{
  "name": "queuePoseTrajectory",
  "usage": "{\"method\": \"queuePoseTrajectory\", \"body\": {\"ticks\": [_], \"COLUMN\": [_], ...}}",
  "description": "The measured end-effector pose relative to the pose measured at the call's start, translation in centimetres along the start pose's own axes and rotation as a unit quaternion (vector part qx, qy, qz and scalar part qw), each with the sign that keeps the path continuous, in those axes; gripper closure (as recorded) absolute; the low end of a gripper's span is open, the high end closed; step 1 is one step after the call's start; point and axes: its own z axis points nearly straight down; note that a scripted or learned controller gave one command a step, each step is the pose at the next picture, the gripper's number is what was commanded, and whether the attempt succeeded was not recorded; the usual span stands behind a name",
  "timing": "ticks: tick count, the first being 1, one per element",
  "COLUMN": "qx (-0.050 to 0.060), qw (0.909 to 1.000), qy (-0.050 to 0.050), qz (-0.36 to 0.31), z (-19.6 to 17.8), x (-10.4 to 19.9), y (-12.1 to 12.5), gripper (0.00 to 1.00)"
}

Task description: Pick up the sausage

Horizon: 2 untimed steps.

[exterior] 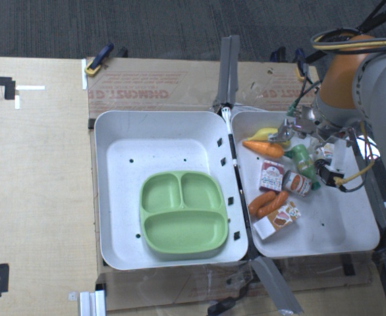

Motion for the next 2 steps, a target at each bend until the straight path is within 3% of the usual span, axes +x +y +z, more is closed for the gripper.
{"method": "queuePoseTrajectory", "body": {"ticks": [1, 2], "qx": [0.014, 0.014], "qw": [0.9767, 0.912], "qy": [0.003, 0.007], "qz": [-0.214, -0.41], "z": [-6.4, 1.3], "x": [1.2, 2.1], "y": [-2.4, -7.0], "gripper": [0.0, 0.0]}}
